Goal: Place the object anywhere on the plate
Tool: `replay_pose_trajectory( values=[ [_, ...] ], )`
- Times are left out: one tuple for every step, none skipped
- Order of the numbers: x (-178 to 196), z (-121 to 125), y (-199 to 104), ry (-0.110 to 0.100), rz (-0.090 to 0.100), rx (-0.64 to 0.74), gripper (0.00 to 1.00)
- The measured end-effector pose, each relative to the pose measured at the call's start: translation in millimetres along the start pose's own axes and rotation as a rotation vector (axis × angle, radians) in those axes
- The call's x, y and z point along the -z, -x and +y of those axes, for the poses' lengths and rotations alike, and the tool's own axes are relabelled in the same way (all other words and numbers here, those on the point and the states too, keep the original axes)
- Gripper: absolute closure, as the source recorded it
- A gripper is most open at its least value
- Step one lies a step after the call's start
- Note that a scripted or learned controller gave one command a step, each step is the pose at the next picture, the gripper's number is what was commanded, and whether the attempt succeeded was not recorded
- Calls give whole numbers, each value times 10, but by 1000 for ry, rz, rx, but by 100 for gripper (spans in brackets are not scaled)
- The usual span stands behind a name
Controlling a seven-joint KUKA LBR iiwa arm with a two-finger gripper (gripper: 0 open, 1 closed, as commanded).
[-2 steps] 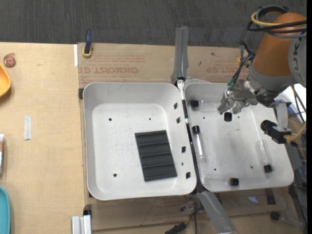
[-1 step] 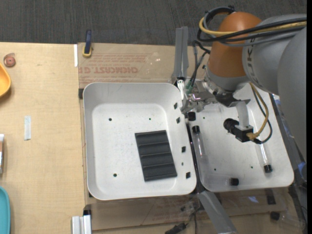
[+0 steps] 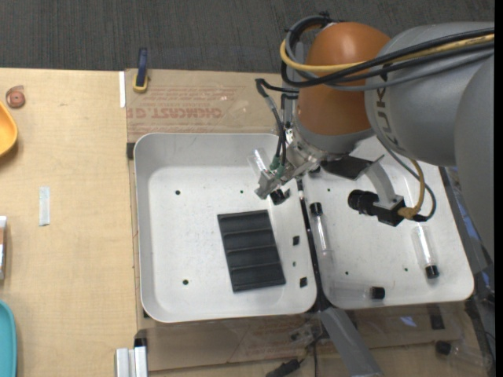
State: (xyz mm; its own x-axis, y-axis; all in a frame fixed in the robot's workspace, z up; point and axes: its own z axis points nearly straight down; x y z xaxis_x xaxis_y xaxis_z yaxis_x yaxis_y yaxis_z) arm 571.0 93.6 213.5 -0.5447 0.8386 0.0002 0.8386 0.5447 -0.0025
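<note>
From the overhead camera view, the gripper (image 3: 273, 185) hangs over the left bin (image 3: 157, 210), near its upper right, above the black ridged plate (image 3: 251, 250). Whether the claw holds the object cannot be told. The plate's long axis runs top to bottom, tilted slightly rightward. A good placement would centre the claw over the plate before lowering and releasing gently.

Right bin (image 3: 440, 281) far rim hidden behind arm (image 3: 424, 93), hand (image 3: 275, 185) tips perhaps blurred, orange object (image 3: 5, 132) cropped at left edge
</note>
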Motion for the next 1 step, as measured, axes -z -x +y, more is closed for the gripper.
replay_pose_trajectory(
  values=[
    [-478, 393, -317, 0, 0, 250, 100]
  ],
)
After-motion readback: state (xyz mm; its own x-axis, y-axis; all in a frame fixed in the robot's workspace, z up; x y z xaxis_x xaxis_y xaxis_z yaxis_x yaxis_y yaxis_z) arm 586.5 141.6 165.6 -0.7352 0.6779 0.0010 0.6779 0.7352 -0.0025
